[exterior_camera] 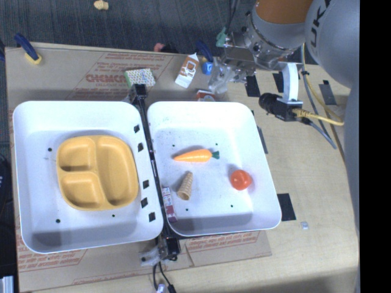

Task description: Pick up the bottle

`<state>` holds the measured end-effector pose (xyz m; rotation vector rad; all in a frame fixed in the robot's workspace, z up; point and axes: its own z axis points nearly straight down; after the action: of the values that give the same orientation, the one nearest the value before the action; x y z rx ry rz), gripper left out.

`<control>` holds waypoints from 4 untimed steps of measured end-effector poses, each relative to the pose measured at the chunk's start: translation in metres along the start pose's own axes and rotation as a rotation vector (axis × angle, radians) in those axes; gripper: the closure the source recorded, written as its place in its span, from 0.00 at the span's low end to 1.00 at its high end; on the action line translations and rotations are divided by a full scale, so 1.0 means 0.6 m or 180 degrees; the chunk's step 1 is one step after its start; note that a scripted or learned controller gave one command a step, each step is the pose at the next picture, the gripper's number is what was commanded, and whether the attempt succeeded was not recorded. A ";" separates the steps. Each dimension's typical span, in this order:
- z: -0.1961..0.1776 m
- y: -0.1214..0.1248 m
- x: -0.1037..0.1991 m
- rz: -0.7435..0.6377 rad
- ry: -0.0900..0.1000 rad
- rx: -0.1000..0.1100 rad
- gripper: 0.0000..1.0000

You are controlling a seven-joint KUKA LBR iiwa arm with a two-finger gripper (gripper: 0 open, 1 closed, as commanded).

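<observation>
Brown cardboard covers the bench (305,182), dark carpet beyond it; two white bins sit on it side by side, the left bin (24,182) holding a yellow divided plate (96,171), the right bin (259,188) a carrot (192,156), a cone (184,185) and a red ball (241,179); the gripper (227,72) hangs past the right bin's far rim; a pale, translucent shape (216,81) just below it may be the bottle, its long axis seemingly near upright; whether the gripper is wide or closed I cannot tell.
</observation>
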<state>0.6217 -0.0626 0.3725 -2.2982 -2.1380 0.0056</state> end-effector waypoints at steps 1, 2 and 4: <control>0.056 -0.080 -0.150 0.0601 -0.0001 -0.0002 1.00; 0.066 -0.139 -0.210 0.1239 0.0003 0.0006 1.00; 0.179 -0.226 -0.242 0.1778 0.0007 0.0008 1.00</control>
<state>0.4757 -0.1976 0.2656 -2.7966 -1.4206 0.0069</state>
